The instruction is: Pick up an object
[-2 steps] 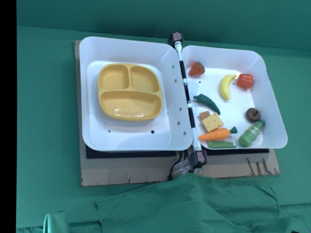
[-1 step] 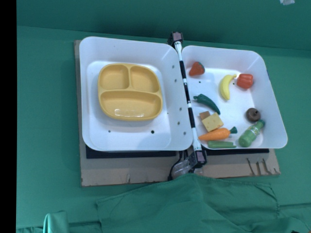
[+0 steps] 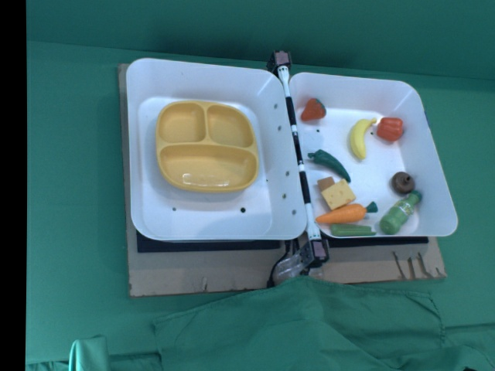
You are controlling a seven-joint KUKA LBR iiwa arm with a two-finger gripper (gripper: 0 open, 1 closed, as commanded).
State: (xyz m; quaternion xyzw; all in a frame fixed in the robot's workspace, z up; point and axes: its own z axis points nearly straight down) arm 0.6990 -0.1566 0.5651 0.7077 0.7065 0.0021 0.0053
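From my seat I look down on two shallow white bins set side by side on a board over green cloth. The left bin (image 3: 205, 215) holds a yellow divided plate (image 3: 206, 146) with three compartments, lying flat in the bin's upper half. The right bin (image 3: 429, 168) carries all the small items. A strawberry (image 3: 312, 110) sits at its upper left, close to the black-and-white divider rail (image 3: 296, 149) between the bins. A banana (image 3: 359, 138) lies upright-ish near the middle top, with a red pepper (image 3: 390, 128) just beside it on the right. A dark green chili (image 3: 330, 163) lies slanted below the strawberry. Lower down, a yellow cheese wedge (image 3: 338, 195) touches a small brown block (image 3: 326, 183) at its upper left corner. Beneath the cheese an orange carrot (image 3: 346, 213) points left, and a green bean pod (image 3: 352, 229) lies along the bin's bottom wall just under it. A green bottle (image 3: 400, 213) leans diagonally at the lower right, and a brown round piece (image 3: 401, 182) rests just above it, apart from the bottle. As for the fingers, I cannot tell their state from this feed.
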